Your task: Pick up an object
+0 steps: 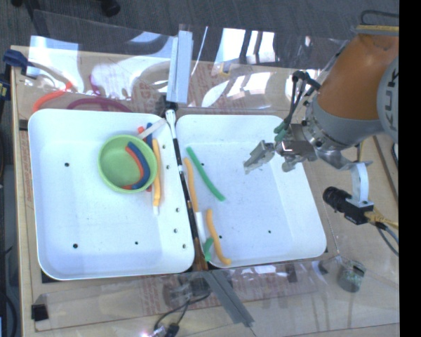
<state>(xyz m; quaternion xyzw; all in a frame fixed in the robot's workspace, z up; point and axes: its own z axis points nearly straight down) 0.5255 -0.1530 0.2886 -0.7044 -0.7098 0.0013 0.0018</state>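
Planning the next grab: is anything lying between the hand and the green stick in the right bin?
Nothing visible. The hand hangs over bare white floor of the right bin, and the green stick lies to its left in the view with only bare floor between.

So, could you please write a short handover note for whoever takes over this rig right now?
Pincer: over the right bin, nothing visibly held.
Things: green stick just left of the pincer in the right bin; orange sticks along that bin's left wall; green bowl and a yellow stick in the left bin.
Done: nothing picked yet.
Left: grasp and lift one object; the green stick looks nearest.
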